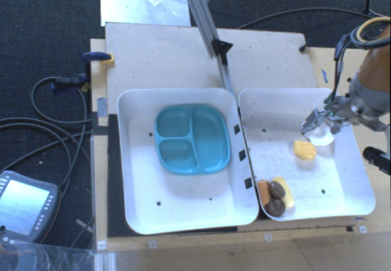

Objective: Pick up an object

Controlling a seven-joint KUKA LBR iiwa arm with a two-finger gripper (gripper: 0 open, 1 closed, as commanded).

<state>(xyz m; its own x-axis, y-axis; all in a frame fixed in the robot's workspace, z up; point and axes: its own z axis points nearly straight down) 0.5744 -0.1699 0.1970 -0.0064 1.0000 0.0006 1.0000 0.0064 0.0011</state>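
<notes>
1. Task thing, as I'm reading it: a small yellow piece (305, 150) is lying on the floor of the right bin (342, 199), roughly mid-bin, nothing touching it.
2. I'm seeing the claw (319, 124) hanging just above and a little right of that yellow piece, metal fingers pointing toward the left of the view. Fingers are looking spread apart; I'm not seeing the yellow piece between them.
3. Something pale and whitish (322, 137) is sitting right under the claw tips, too blurred for me to name; can't tell if it's gripped or just lying there.
4. The arm (374, 83) is reaching in from the right, orange band showing above the grey wrist.
5. At the right bin's front-left corner I'm logging a cluster: an orange piece (263, 191), two brown rounded pieces (276, 197) and a yellow piece behind them (286, 193), all touching or packed tight, well apart from the claw.
6. Left bin (137, 202) is holding a teal divided plate (192, 139), three compartments, lying flat near its centre.
7. Both bins are sitting side by side on the bench (159, 56), rims meeting in the middle.
8. A grey pole (198, 4) is slanting down from the top to the seam between bins.
9. Off-bench left: cables and a handheld pendant (24, 205) with a lit screen are lying on the dark floor.
</notes>
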